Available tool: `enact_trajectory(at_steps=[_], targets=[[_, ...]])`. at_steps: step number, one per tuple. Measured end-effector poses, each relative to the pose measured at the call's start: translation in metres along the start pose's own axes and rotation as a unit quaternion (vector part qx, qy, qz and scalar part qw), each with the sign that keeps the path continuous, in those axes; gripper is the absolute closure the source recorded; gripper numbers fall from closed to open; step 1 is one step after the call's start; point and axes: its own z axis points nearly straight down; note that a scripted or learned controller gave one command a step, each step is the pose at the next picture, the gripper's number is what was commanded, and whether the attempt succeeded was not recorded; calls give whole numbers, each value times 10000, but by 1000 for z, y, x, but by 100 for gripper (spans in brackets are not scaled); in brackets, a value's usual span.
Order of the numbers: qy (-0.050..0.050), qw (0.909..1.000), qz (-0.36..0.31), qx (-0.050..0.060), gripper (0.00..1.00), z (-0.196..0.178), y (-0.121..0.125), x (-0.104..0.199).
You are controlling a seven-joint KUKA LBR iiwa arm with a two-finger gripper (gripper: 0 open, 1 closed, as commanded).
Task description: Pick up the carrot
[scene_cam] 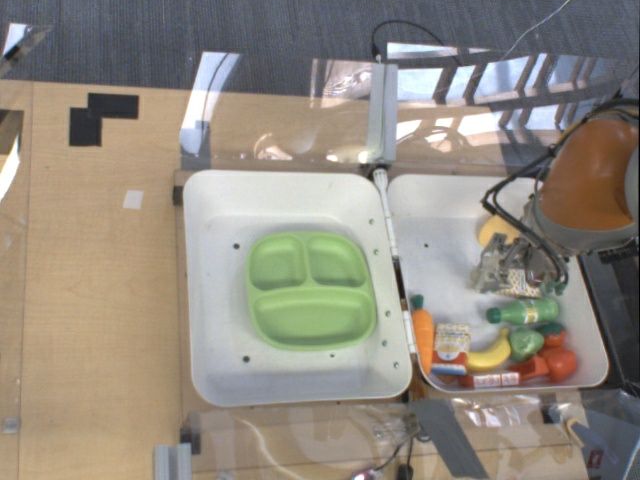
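The carrot [424, 336] is orange with a small green top. It lies along the left wall of the right bin [440, 218], near that bin's front corner, with its leafy end pointing to the back. My gripper [503, 271] hangs over the middle right of the same bin, to the right of the carrot and farther back, well apart from it. It sits just above a green bottle [523, 313], and the orange band of the arm [592, 183] rises behind it. Nothing shows in its grasp.
Beside the carrot lie a small carton [452, 342], a banana [490, 353], a green pepper [526, 344] and red pieces [548, 365]. A yellow item [492, 231] sits behind the gripper. The left bin [215, 268] holds a green divided plate [310, 290].
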Motion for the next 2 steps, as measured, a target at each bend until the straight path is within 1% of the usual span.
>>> enact_trajectory(at_steps=[1, 2], targets=[[-19, 9729, -2311, 10, 100, -1, -42, 18], [6, 10000, -34, 9, 100, 0, -43, 23]])
